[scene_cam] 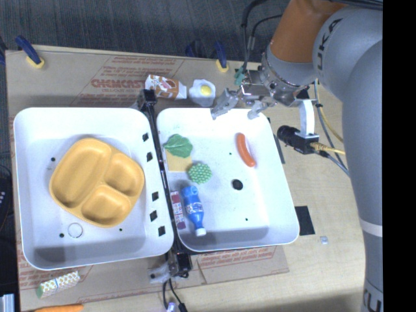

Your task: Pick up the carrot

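Cardboard-covered desk carries two white bins. Carrot lies in right bin, near far right side. End effector hovers over far rim, fingers spread, holding nothing. Risk: descent lands on rim, or fingers nudge carrot aside.

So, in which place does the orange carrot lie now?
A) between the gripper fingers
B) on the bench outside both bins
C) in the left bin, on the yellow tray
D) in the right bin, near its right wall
D: the carrot lies flat on the floor of the right bin, apart from the gripper, which hangs above the bin's far rim.
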`<act>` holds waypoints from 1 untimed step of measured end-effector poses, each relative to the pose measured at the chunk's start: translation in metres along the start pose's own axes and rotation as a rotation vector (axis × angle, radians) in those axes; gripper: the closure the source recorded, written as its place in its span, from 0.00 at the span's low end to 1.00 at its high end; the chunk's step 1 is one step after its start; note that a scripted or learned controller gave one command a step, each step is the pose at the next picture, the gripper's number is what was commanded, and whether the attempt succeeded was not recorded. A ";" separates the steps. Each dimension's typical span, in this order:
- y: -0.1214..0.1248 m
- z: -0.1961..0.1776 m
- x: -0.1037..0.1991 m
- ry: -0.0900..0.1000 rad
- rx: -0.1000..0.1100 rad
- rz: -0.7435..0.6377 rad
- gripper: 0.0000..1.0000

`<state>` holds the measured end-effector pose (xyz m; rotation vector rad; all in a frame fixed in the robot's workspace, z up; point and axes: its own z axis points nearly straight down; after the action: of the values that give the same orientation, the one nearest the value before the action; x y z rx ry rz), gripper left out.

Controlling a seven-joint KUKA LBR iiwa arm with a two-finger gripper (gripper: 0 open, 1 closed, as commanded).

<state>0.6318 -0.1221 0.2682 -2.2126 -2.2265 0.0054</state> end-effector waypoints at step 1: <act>-0.004 0.148 0.024 0.001 0.003 0.013 0.00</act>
<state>0.6273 -0.0985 0.1201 -2.2255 -2.2095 0.0082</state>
